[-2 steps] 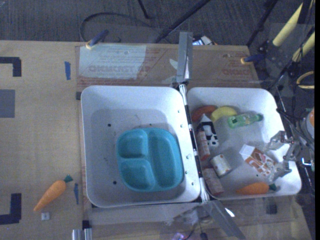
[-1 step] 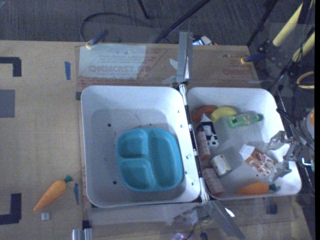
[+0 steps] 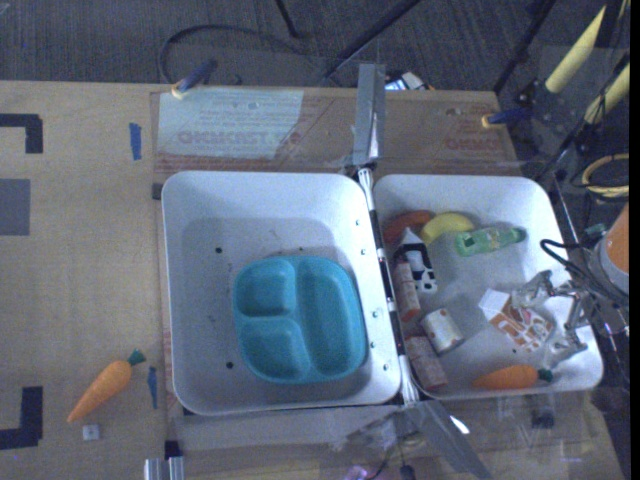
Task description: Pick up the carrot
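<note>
So there are two shallow white plastic bins sitting side by side on a tan wooden bench [image 3: 70, 298]. The left bin [image 3: 190, 208] has a blue plastic divided plate [image 3: 298, 318] with three compartments lying flat in the middle of it, a bit toward the near side.

The right bin [image 3: 520, 193] is the messy one. Far left corner there's a reddish-orange rounded thing [image 3: 408, 222] right next to a yellow lemon-shaped piece [image 3: 448, 226], and a clear green plastic bottle [image 3: 488, 239] lying on its side just right of the lemon. Along the left wall there's a white-and-black little bottle [image 3: 414, 260] and a long dark reddish packet [image 3: 406, 293] running near-far. A small silvery can [image 3: 441, 330] lies tipped over roughly mid-bin.

The task's orange toy carrot with a dark green stem [image 3: 510, 376] is lying flat on the bin floor at the near right of the right bin, stem pointing right, close to the near wall. Nothing is touching it as far as I can see.

The metal two-finger gripper [image 3: 560, 313] comes in from the right and sits in the right part of that bin, just above (farther than) the carrot. Its fingers look spread apart, with a white-and-orange crumpled wrapper [image 3: 516, 321] right by the left finger. Not pinching anything that I can make out.

Funny bit: there's a second orange carrot with a green top [image 3: 102, 386] lying on the bench itself, off to the near left of the left bin, next to a strip of blue tape [image 3: 152, 386].
</note>
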Robot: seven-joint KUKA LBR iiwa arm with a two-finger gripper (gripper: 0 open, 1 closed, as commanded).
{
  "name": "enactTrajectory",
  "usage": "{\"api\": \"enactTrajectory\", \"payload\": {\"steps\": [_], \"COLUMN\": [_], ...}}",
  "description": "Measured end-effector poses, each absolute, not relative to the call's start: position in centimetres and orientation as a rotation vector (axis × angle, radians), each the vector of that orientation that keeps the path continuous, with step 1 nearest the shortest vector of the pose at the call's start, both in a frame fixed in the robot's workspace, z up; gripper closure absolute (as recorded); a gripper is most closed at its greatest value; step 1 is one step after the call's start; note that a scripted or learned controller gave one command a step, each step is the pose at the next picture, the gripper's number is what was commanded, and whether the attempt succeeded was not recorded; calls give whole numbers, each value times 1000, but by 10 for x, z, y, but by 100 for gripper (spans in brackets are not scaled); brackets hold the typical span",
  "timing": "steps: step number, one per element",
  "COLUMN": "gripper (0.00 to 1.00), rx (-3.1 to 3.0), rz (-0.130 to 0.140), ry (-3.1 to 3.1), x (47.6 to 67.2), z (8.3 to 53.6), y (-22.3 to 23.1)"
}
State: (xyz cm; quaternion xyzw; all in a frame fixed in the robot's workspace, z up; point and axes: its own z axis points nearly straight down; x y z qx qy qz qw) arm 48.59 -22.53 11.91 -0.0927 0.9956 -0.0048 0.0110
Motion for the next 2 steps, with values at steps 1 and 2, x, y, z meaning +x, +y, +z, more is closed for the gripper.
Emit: {"api": "enactTrajectory", "payload": {"steps": [1,2], "gripper": [0,0], "rx": [-423,-1066], "rz": [-2,-3], "ry": [3106,2946], "x": [490,519], "z": [238,207], "y": [-223,-223]}}
